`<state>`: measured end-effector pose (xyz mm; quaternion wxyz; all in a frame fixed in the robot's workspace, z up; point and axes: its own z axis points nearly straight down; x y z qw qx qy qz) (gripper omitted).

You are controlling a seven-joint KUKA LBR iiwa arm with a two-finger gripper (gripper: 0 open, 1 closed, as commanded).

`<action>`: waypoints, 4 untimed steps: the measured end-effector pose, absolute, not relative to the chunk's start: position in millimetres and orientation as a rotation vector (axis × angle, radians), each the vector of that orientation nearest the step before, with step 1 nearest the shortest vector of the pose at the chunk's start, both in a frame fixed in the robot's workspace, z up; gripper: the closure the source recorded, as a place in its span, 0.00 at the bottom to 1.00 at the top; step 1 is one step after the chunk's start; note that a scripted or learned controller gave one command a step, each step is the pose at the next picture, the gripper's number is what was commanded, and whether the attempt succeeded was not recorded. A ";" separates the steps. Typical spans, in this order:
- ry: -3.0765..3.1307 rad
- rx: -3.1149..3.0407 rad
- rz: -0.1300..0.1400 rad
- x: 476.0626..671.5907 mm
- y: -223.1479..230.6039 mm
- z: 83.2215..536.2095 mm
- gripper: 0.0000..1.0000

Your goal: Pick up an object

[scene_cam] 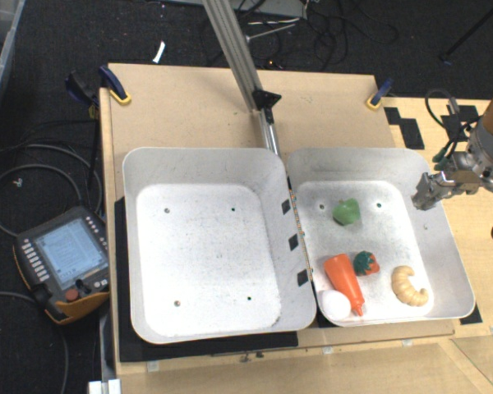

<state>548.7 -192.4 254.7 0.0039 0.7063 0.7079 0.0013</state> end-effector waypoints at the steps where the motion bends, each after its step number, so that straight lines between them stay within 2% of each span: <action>1: 2.221 2.215 0.002 549.9 -192.4 277.7 1.00; 3: 2.231 2.213 0.001 560.6 -92.6 284.1 1.00; 4: 2.233 2.214 -0.001 568.9 -39.5 265.4 1.00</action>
